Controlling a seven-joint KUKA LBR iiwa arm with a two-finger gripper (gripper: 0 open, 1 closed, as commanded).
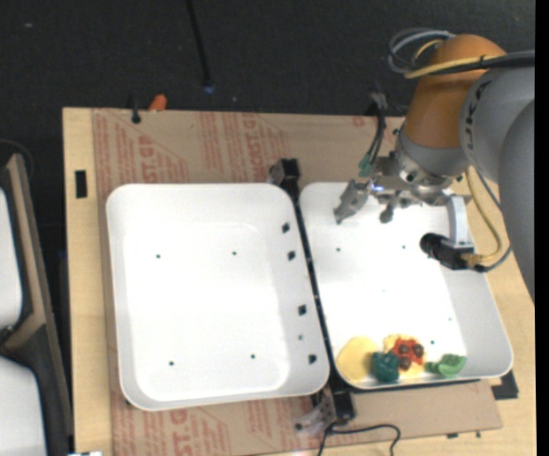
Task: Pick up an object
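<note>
- Arm (445, 84) reaches in from the right; orange band above the wrist sits over the far end of the right bin (464, 302).
- Hand (368, 207) hangs over the far-left part of the right bin, near the divider between the two bins.
- Fingers (347, 204) are spread apart, two dark tips visible with a gap between them; nothing between them.
- Objects are clustered at the near edge of the right bin, well apart from the hand:
  - yellow piece (355, 357), flat, leftmost
  - teal object (385, 367) just beside it, touching or overlapping the yellow piece
  - red-and-orange object (407, 349) just behind the teal one
  - green object (448, 362) on the right of the cluster
- Exact shapes of these objects too small to tell.
- Left bin (208, 293) sits beside the right one on the table (85, 255); both bins rest on a brown cardboard sheet (217, 145).
- Black cable (464, 255) loops off the wrist over the right bin's right side.
</note>
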